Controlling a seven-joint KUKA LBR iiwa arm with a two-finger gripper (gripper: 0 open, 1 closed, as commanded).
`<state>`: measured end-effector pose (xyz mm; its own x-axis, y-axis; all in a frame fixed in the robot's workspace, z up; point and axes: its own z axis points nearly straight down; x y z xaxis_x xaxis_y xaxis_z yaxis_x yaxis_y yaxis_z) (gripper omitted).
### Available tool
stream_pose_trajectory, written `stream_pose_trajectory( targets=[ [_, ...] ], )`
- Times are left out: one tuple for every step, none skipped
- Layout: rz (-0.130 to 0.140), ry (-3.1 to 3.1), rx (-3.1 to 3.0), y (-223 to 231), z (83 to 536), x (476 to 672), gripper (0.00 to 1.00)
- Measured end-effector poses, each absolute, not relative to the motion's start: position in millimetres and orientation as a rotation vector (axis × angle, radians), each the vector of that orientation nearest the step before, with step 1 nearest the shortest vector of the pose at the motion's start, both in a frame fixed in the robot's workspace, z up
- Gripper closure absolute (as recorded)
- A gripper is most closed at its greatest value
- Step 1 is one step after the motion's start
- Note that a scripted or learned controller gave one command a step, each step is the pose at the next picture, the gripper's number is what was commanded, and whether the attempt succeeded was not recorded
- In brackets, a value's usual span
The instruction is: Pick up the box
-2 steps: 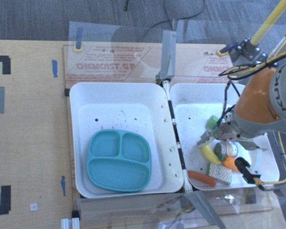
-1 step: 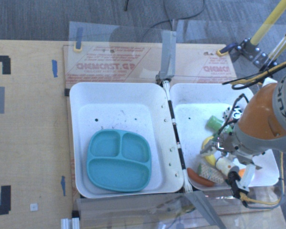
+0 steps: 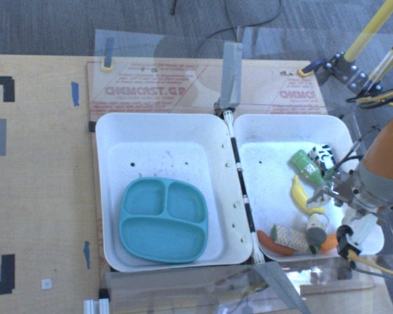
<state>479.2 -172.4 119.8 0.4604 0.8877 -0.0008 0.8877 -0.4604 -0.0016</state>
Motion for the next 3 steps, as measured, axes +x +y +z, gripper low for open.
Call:
stream_pose_trajectory(
  targets=[
    [0.002,-1.631,-2.684,-172,120,479.1,0.00],
    [0.005,-1.006,-2.974,-143,192,479.8,0.00],
    [0.004,-0.952,-2.993,-167,286,581.2,0.00]
  ],
)
